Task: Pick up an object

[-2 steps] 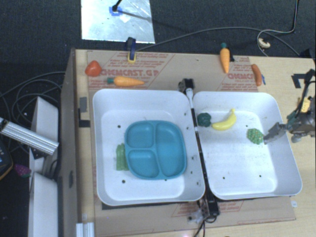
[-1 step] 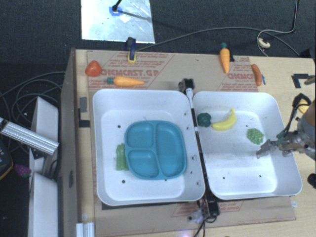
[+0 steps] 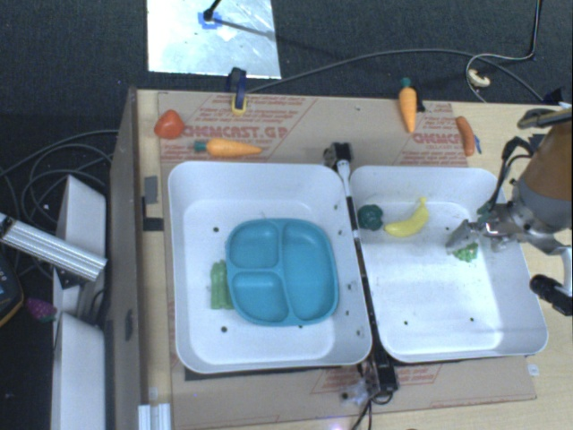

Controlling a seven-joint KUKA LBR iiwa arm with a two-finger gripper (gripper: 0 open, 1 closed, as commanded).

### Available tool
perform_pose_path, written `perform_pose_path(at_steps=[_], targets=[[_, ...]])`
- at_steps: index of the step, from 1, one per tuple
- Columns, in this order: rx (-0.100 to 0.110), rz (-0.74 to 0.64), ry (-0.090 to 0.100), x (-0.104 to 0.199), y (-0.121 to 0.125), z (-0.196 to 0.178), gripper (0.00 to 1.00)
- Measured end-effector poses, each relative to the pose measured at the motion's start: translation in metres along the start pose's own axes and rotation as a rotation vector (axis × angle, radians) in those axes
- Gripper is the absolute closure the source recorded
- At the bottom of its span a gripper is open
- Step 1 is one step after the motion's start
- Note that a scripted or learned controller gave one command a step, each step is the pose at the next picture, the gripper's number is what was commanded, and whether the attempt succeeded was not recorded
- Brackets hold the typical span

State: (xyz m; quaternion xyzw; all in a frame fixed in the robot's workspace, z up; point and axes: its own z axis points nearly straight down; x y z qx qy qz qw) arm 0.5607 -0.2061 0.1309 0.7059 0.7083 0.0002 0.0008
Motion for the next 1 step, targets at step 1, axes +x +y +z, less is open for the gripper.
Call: perform_pose_path(at_steps=[1], targets=[[0.000,-0.001,0.001,0.0093,0.0865,0.0470,0.00]])
